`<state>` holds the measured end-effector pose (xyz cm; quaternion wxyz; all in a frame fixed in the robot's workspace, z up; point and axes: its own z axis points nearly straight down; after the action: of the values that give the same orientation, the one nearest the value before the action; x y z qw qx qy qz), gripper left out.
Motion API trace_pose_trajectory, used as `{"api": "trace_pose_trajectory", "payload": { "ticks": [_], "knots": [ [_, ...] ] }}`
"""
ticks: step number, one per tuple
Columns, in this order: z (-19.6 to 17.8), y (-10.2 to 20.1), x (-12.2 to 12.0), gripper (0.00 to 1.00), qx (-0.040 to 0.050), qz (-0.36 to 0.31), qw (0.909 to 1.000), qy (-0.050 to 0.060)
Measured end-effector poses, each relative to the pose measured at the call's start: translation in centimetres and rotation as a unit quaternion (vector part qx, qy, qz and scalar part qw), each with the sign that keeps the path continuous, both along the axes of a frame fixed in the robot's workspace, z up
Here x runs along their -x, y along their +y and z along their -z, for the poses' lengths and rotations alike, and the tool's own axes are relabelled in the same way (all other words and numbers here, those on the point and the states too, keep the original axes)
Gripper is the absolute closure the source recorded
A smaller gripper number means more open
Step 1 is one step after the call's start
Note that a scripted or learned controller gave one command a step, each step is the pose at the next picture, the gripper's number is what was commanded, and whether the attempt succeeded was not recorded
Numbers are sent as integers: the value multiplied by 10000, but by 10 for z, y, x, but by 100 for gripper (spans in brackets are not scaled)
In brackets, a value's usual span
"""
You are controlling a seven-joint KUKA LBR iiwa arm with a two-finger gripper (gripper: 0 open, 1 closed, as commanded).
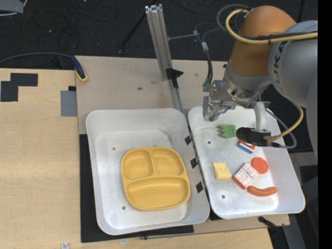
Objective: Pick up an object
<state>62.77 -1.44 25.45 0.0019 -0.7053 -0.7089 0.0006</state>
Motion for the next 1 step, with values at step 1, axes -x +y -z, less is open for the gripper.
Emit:
{"api": "trace_pose_trajectory", "payload": {
  "ticks": [1],
  "knots": [
    [3, 61, 16, 100, 0, -4, 10000, 7]
  ]
}}
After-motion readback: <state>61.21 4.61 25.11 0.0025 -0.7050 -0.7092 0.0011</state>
